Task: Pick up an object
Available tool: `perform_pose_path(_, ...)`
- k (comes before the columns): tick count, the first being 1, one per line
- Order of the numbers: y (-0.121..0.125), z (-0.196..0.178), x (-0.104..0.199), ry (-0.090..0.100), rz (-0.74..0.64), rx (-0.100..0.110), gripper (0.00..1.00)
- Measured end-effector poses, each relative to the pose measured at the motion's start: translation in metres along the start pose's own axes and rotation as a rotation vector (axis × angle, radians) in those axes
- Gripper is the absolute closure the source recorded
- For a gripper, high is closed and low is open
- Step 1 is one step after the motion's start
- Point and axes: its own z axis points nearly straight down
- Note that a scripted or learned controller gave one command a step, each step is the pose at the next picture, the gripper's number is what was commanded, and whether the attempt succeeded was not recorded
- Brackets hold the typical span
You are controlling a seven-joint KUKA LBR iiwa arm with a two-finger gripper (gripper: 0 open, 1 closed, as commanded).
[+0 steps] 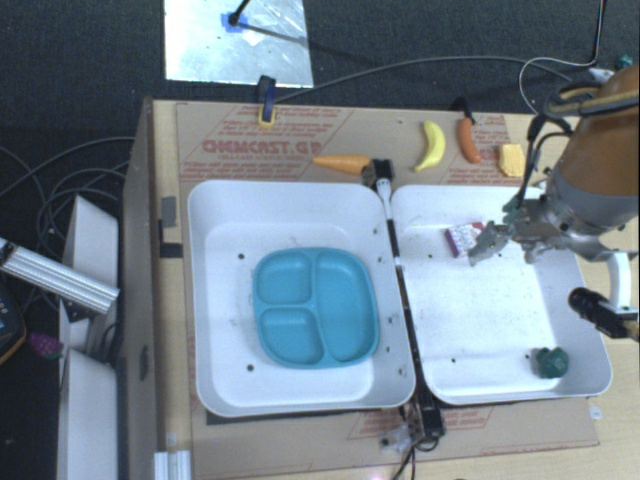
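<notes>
Gripper (487, 243) at right-centre frame, beside a small red-and-white packet (462, 237) in the right bin (500, 363); finger state cannot be determined, packet contact unclear, arm cropped at right

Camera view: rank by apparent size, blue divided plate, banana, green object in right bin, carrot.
1. blue divided plate, by far largest.
2. carrot and banana: look alike in length, no ranking.
3. green object, smallest, in the right bin.
</notes>
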Motion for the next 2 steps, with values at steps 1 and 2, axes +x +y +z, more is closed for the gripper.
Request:
perform_pose_path(1, 0.041, 0.078, -0.051, -0.001, 0.002, 0.001, 0.0)
perform_pose_path(2, 0.058, 0.075, 0.003, 0.0, -0.001, -0.001, 0.0)
